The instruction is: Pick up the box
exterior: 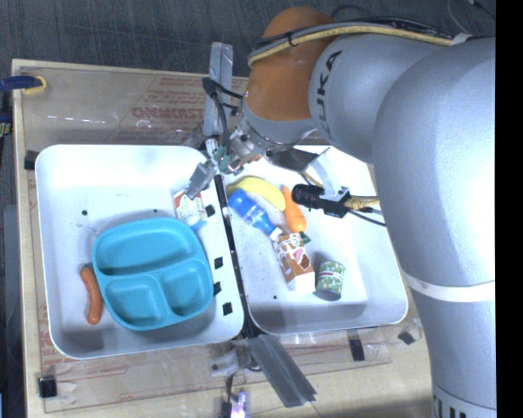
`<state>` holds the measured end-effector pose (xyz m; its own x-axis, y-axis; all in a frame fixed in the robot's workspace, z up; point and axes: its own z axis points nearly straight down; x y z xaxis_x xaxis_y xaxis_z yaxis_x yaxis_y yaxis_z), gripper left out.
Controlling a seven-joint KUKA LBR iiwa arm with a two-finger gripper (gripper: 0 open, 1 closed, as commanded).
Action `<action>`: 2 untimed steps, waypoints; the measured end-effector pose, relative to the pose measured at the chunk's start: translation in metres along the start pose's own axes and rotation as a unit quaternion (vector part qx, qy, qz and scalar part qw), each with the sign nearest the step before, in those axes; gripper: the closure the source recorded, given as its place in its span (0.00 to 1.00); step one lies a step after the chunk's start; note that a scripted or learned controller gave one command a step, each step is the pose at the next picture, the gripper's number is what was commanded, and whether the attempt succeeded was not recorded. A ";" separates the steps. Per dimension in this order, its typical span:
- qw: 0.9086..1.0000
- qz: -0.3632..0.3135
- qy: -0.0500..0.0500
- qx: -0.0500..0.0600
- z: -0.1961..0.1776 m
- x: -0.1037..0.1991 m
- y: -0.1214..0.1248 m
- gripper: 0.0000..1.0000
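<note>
Right white bin (379, 277): box (295, 257) small, printed, brown-sided, upright.

1. The grey arm (418, 138) enters from the right and fills the upper right of the camera view.
2. Its orange band (283, 85) sits above the wrist, near the top centre.
3. The gripper (200, 181) points down and to the left, over the seam where the two bins meet.
</note>
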<state>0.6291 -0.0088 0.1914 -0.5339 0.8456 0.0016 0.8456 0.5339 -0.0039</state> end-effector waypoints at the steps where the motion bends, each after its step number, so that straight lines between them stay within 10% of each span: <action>1: 1.000 -0.024 -0.001 -0.002 -0.001 -0.001 0.003 0.00; 2: 0.999 -0.053 0.000 0.000 0.000 0.003 0.002 0.00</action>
<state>0.6290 -0.0057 0.1914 -0.6202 0.7844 0.0020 0.7844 0.6202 -0.0036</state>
